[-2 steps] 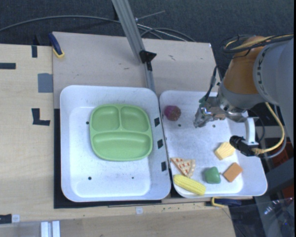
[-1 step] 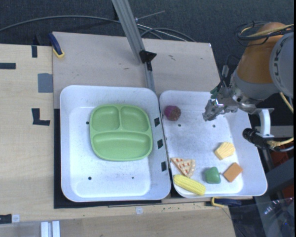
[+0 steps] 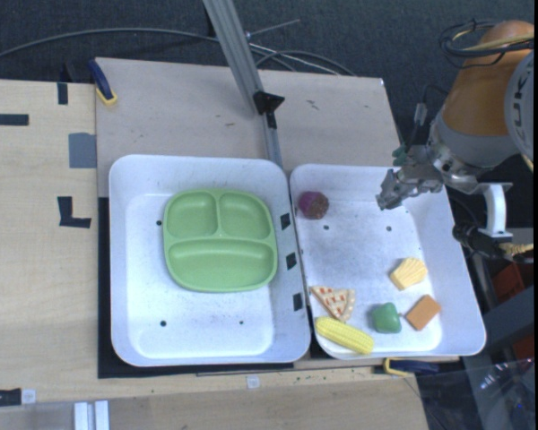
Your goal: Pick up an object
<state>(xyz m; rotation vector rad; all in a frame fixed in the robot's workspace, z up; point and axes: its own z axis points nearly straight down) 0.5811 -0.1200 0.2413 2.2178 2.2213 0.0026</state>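
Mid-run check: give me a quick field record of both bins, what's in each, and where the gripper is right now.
left bin: green divided plate
right bin: six toy foods
far end: purple fruit
near end: pizza slice, corn cob, green piece, orange block, yellow piece
gripper: over right bin's far right corner, apart from every item
held: nothing visible between the fingers

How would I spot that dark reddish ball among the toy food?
Find the right white bin. The toys cluster at its near end; the purple-red ball lies alone at the far end, beside the wall shared with the other bin. It is the only round, dark piece.
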